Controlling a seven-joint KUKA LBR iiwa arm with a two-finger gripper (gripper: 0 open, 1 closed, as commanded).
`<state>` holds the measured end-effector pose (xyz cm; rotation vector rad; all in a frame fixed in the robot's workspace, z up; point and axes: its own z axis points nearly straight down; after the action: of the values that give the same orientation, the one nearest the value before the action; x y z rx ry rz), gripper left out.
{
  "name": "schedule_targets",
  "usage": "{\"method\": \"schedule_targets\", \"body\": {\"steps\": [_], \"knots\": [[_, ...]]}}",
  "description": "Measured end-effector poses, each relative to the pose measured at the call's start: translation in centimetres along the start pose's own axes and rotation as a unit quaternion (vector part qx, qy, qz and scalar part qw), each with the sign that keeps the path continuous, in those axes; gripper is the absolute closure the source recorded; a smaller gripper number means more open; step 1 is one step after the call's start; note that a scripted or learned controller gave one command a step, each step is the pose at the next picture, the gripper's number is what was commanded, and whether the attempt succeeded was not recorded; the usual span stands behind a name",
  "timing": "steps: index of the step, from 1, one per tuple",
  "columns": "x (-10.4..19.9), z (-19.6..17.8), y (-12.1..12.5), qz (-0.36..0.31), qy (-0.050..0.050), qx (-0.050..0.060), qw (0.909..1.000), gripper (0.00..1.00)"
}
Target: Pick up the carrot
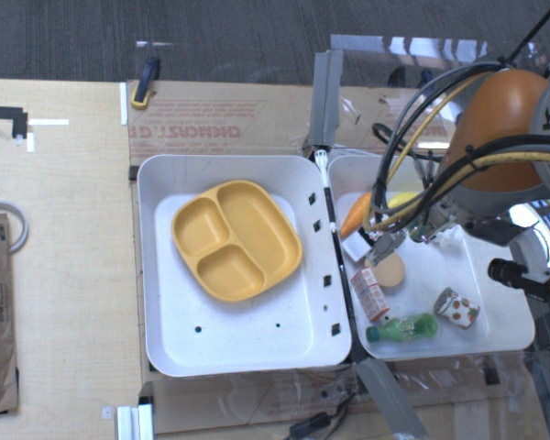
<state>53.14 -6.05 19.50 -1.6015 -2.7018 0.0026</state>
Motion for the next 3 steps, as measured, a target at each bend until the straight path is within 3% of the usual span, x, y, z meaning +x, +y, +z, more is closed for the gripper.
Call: {"method": "schedule_targets", "body": {"steps": [1, 2, 3], "knots": [[-1.4, -3.6, 0.3, 0.106, -0.001, 0.000, 0.9943, 0.00], [-5.0, -3.2, -1.6, 0.033, -0.001, 0.000, 0.9995, 0.00], [0.8, 0.4, 5.5, -0.056, 0.000, 0.000, 0.9984, 0.00]]}}
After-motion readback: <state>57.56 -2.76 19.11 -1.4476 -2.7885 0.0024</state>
